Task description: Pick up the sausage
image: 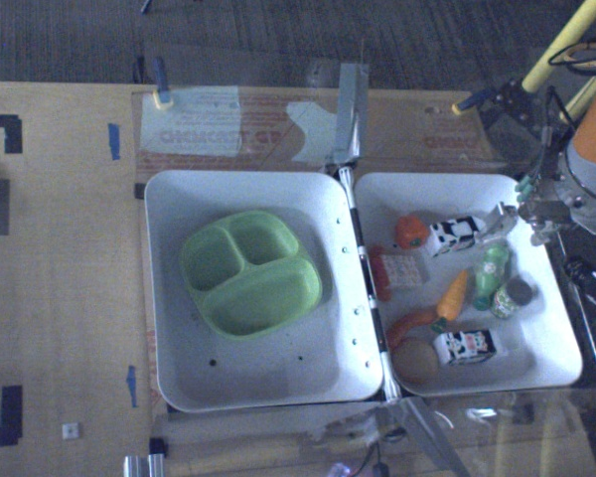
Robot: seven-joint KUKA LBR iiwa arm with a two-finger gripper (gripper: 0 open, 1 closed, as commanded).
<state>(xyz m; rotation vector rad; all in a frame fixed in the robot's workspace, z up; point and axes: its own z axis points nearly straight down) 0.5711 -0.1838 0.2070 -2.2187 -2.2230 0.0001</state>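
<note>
My claw [512, 219] hangs over the right bin's [556, 361] far right side, fingers hidden from judgement. Below lie two cow-print cartons, one carrot [453, 296] and one green bottle [491, 271]. The sausage [407, 323] lies near-left; one green plate [250, 272] sits in the left bin [169, 366].

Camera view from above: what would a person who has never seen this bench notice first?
The green divided plate lies alone in the left bin. The right bin is crowded with toy food: an orange carrot, a green bottle, two cow-patterned cartons. The end effector hangs over that bin's upper right corner.
</note>
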